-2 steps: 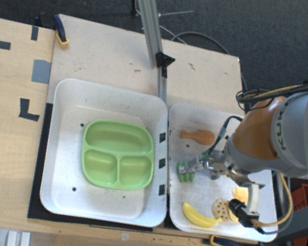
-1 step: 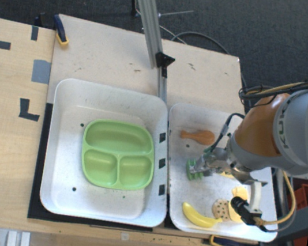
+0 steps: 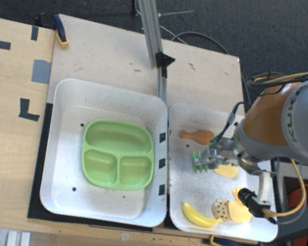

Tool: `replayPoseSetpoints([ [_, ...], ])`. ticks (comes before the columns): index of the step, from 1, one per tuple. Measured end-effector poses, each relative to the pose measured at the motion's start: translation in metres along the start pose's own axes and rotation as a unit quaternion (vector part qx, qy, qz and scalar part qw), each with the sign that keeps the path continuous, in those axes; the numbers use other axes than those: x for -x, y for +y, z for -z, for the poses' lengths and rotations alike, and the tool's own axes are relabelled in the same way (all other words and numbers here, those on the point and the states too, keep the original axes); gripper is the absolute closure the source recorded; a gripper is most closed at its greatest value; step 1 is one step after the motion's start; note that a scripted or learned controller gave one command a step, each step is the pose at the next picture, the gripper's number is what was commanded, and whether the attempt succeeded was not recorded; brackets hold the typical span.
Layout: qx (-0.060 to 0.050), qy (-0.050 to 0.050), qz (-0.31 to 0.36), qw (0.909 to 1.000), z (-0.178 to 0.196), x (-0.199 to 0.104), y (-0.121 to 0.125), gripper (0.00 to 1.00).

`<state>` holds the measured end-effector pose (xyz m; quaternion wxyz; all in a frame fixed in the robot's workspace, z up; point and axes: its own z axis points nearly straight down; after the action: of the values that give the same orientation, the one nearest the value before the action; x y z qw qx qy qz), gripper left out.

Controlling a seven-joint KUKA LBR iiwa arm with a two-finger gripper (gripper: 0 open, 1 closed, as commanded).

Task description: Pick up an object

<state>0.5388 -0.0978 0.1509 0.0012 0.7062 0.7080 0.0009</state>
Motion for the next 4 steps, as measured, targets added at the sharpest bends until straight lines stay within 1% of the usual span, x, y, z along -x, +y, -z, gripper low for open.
replayPoseSetpoints([
  [1, 0.000, 0.000, -0.001, 1.0000, 0.046, 0.004, 0.008, 1.00],
  [2, 0.001, 0.000, 0.000, 1.0000, 0.095, 0.004, 0.010, 1.00],
  [3, -0.001, 0.001, 0.002, 1.0000, 0.096, -0.041, 0.035, 1.00],
  [4, -0.003, 0.001, 0.002, 1.0000, 0.083, -0.096, 0.047, 1.00],
])
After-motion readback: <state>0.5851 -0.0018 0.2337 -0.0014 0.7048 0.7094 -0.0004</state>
